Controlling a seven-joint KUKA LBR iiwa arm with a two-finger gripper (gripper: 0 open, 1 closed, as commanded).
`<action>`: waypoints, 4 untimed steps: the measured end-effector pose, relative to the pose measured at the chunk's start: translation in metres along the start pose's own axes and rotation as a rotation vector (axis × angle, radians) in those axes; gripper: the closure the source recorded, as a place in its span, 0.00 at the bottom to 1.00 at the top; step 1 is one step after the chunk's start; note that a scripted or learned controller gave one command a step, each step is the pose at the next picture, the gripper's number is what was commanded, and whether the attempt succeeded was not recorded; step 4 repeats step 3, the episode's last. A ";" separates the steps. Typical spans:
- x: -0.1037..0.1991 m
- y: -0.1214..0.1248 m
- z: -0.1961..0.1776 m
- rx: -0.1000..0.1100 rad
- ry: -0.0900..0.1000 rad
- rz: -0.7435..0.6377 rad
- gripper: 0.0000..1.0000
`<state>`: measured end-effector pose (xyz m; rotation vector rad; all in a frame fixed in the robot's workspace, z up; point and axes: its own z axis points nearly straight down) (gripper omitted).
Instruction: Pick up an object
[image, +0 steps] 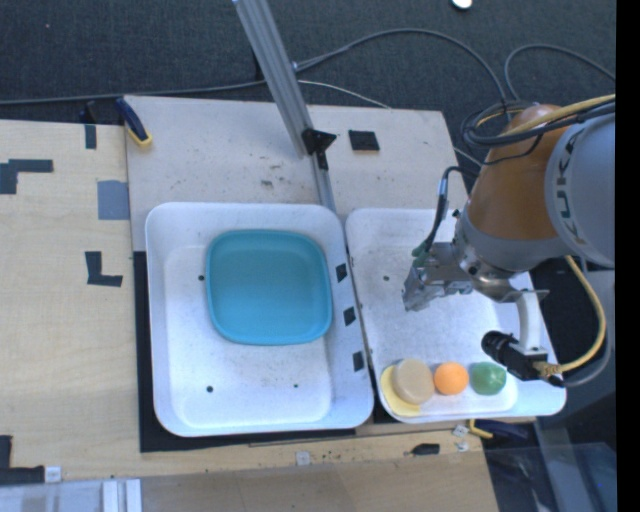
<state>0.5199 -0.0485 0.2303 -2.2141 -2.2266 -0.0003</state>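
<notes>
Gripper (420, 290) hung over the right bin (385, 235), approx its centre, arm (530, 190) coming in from 3 o'clock. Jaw state: couldn't tell, too dark and small. Pickable objs sat along the bin's 6 o'clock edge in a row: beige round piece (411, 379) on something yellow (392, 400), then orange ball (451, 379), then green ball (488, 378) toward 5 o'clock, all apart from the gripper. Left bin (180, 400) held a blue plate (268, 286) near its middle.
</notes>
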 end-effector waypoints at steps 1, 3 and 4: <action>0.051 0.023 -0.008 -0.001 0.000 0.001 1.00; 0.146 0.061 -0.011 0.000 -0.001 0.001 1.00; 0.146 0.061 -0.011 0.000 -0.001 0.001 1.00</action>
